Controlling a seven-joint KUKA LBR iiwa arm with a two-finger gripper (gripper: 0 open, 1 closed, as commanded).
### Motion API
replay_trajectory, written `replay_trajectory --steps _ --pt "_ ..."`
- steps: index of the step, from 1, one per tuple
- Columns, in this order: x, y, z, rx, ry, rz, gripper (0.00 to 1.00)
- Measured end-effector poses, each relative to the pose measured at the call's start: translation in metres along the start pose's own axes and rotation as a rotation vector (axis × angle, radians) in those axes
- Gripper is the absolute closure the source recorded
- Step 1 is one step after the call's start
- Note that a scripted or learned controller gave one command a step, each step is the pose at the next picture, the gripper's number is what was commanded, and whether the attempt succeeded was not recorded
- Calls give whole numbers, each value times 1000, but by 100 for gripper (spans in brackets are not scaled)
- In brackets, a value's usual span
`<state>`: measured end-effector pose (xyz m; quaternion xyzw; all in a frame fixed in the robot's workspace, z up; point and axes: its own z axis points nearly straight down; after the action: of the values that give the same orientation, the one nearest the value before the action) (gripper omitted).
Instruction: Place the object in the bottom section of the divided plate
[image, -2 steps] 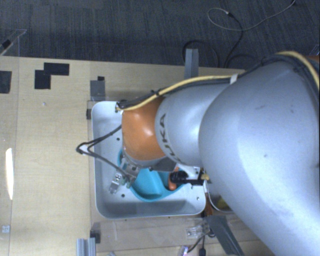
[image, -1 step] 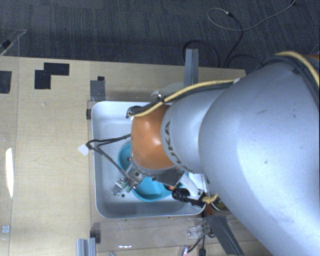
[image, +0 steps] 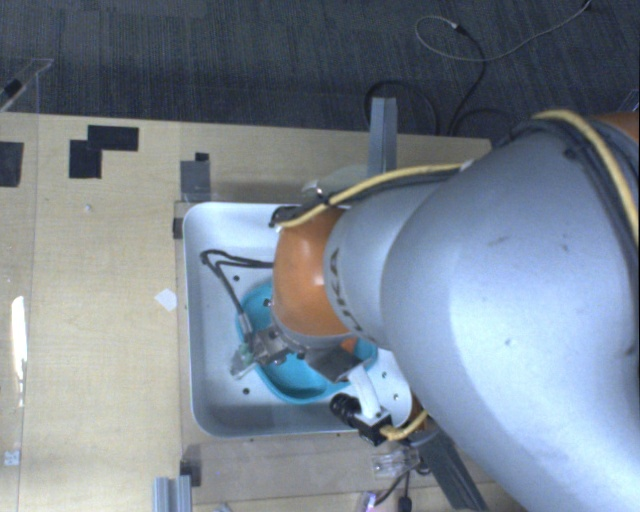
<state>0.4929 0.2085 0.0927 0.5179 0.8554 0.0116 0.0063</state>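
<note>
- Blue plastic sits right under the claw: the divided plate shows as a curved turquoise sliver below it and to its right, with most of the plate hidden by the wrist.
- You cannot tell from this view whether the claw is wide or narrow, or whether it carries anything. It is small, blurred and pointed down and left at the plate's left rim.
- You cannot pick out the object for certain. A small orange patch shows to the right of the claw, tucked against the wrist at the plate's edge, but too little of it is visible to name it.
- Above and to the right of the claw, the orange band wraps the arm, and the grey arm widens from there to the right.
- A black cable loops above and to the left of the claw, across the white bin that holds the plate.
- A yellow cable runs along the arm, up and to the right of the claw.
- To the left of the claw, beyond the bin wall, the wooden bench carries a small white scrap.
- Far up and to the left of the claw are black markers.
- Farthest above the claw is dark carpet, with a thin white wire on it.
</note>
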Motion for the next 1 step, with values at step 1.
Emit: replay_trajectory --steps 1 --pt "-22 0 -15 12 11 -37 0"
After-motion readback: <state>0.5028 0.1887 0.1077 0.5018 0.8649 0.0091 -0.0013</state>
